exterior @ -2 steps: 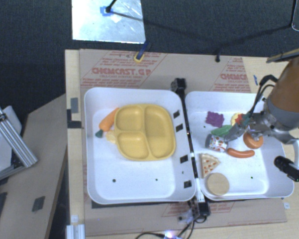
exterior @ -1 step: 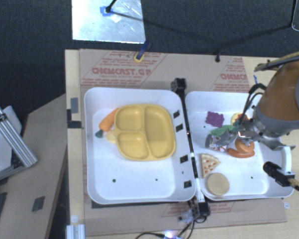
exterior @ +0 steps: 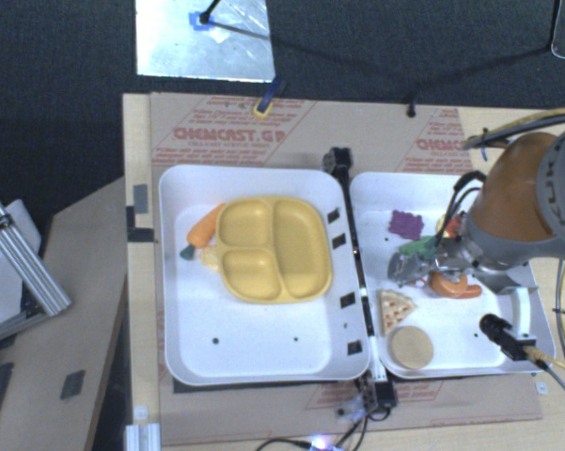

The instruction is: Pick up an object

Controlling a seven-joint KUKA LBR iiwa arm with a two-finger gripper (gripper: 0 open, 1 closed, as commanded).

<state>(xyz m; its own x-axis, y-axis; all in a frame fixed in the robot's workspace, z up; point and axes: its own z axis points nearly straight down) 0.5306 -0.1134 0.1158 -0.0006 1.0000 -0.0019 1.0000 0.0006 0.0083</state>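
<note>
Beneath pincer (exterior: 415,269), jaw state indiscernible: green toy (exterior: 416,246) just behind, orange sausage (exterior: 456,287) just right, pizza slice (exterior: 395,305) nearer front. Best centred squarely over one item before closing.

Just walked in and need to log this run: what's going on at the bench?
The arm has reached into the right bin, its gripper low among toy foods: a green piece, purple grapes, an orange sausage, a pizza slice and a round cookie. The left bin holds a yellow divided plate and a carrot.
</note>
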